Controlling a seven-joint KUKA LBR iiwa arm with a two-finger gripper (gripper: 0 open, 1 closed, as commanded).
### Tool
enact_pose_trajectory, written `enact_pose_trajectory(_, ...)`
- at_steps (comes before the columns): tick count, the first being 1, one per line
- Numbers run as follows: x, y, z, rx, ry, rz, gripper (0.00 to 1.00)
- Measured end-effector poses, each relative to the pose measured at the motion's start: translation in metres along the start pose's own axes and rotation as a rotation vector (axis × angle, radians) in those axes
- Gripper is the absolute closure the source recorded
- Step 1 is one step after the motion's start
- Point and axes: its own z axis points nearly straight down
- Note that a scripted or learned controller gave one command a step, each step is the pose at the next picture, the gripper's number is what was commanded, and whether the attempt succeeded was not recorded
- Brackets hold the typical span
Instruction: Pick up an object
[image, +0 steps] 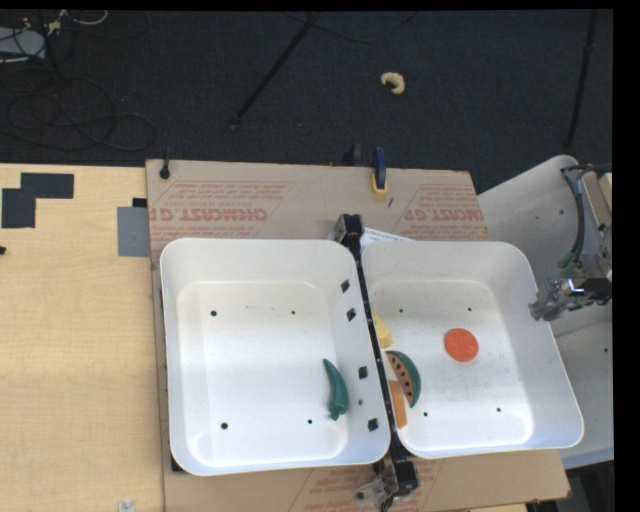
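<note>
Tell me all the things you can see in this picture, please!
White bins: 2, side by side on the bench, left bin and right bin.
Teal curved toy: 1, teal-green, in the left bin, near its right wall.
Orange disc: 1, orange-red, flat in the right bin, near the middle.
Watermelon slice toy: 1, green rim with orange-red inside, in the right bin, against its left wall.
Small yellow piece: 1, yellow, in the right bin, just above the slice.
Cardboard sheet: 1, brown with red print, under the bins.
Blue clamp: 1, blue with a yellow tip, at the cardboard's top edge.
Tool: 1, grey metal, at the right, beside the right bin's right rim.
</note>
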Motion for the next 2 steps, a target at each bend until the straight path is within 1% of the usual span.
enact_pose_trajectory(1, 0.000, 0.056, 0.045, 0.010, 0.003, 0.001, 1.00)
enact_pose_trajectory(2, -0.001, 0.093, -0.069, -0.001, 0.000, 0.001, 1.00)
